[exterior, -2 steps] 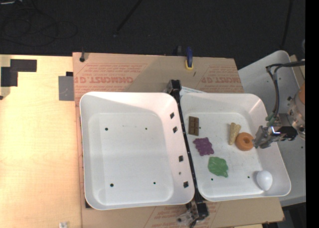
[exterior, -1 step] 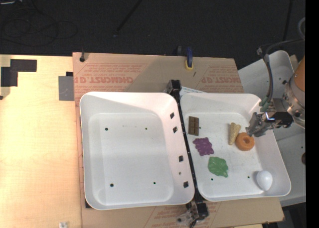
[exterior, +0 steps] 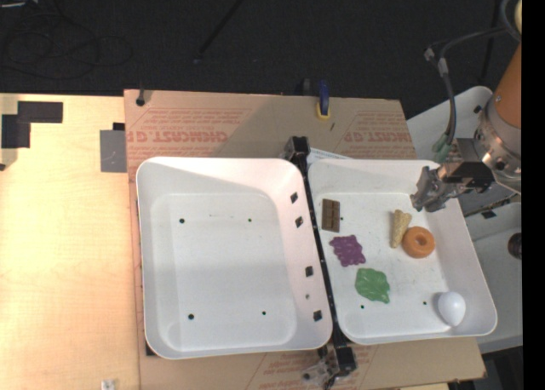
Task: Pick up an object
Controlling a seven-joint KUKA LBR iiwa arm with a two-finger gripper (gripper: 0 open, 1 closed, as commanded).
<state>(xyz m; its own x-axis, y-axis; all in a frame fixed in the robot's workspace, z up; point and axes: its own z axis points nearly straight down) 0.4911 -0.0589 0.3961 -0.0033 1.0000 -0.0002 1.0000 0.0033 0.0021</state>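
The right bin (exterior: 477, 290) holds several small objects: a brown block (exterior: 331, 215), a purple lump (exterior: 347, 250), a green lump (exterior: 372, 284), a cream cone-shaped piece (exterior: 399, 227), an orange ring (exterior: 418, 243) and a white ball (exterior: 450, 306). My gripper (exterior: 427, 195) hangs over the bin's upper right part, just above and right of the cone piece and the orange ring. Nothing shows between its fingers.
The left bin (exterior: 153, 209) lies beside the right one, with a black divider and clips (exterior: 308, 235) between them. Both rest on cardboard (exterior: 221, 129) over a wooden bench (exterior: 60, 252). Cables and the arm's wrist (exterior: 502, 137) crowd the right edge.
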